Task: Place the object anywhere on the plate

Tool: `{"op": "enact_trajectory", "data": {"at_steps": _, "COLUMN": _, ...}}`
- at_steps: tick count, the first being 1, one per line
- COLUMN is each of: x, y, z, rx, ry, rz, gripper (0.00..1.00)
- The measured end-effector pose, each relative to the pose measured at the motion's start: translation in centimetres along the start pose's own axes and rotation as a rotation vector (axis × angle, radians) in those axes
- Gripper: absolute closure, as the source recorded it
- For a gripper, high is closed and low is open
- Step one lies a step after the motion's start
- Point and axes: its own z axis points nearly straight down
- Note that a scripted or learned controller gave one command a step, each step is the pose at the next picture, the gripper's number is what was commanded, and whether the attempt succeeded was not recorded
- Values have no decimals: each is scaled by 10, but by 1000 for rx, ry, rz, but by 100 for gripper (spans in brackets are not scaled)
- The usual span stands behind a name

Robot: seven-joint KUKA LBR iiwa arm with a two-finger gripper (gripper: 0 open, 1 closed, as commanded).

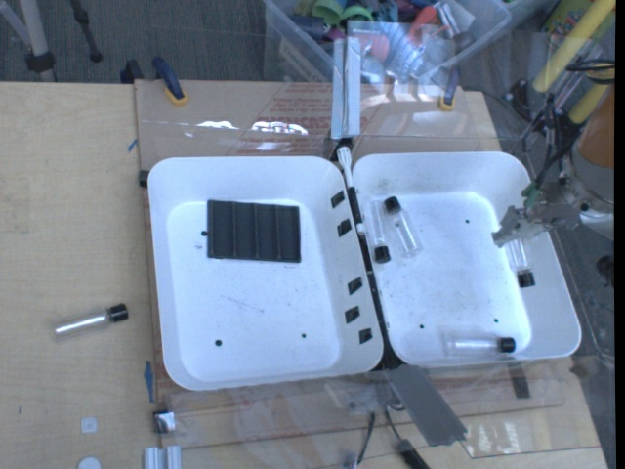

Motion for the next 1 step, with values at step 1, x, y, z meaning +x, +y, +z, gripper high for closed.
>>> {"op": "enact_trajectory", "data": {"at_steps": 1, "x": 36, "y": 28, "z": -173, "rx": -3, "ry": -3, "rz": -709, "gripper": 100}}
